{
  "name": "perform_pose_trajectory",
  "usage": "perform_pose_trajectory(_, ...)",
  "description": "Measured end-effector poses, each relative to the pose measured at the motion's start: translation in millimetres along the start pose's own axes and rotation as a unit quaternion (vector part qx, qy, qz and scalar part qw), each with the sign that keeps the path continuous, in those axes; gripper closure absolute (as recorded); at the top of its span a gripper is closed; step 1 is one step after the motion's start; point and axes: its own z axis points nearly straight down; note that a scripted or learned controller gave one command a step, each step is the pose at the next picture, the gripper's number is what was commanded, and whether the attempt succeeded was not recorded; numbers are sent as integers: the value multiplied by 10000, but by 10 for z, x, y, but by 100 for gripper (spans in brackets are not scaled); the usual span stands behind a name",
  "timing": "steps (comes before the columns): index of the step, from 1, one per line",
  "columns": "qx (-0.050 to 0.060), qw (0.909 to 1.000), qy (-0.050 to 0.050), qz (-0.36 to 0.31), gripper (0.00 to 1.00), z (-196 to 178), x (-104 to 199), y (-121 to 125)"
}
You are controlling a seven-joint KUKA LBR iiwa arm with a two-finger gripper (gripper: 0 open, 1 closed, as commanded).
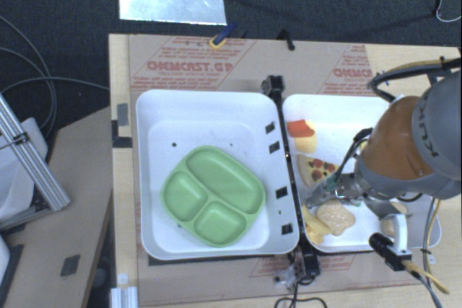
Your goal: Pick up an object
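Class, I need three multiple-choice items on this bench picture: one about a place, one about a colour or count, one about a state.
1. Where is the divided plate?
A. left bin
B. right bin
C. on the bench outside the bins

2. What colour is the plate?
A. red
B. green
C. blue

3. How does the plate lie?
A. upside down
B. on edge
C. flat, compartments up

Answers:
1 A: it lies within the walls of the left bin.
2 B: it is pale green.
3 C: three hollows face up.

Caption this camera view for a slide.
KUKA arm's gripper low in the right bin among toy foods; green divided plate lies in the left bin.
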Motion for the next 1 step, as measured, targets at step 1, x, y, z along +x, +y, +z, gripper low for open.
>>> perform_pose_trajectory(1,-16,10000,-10,20,0,-11,-22,6)
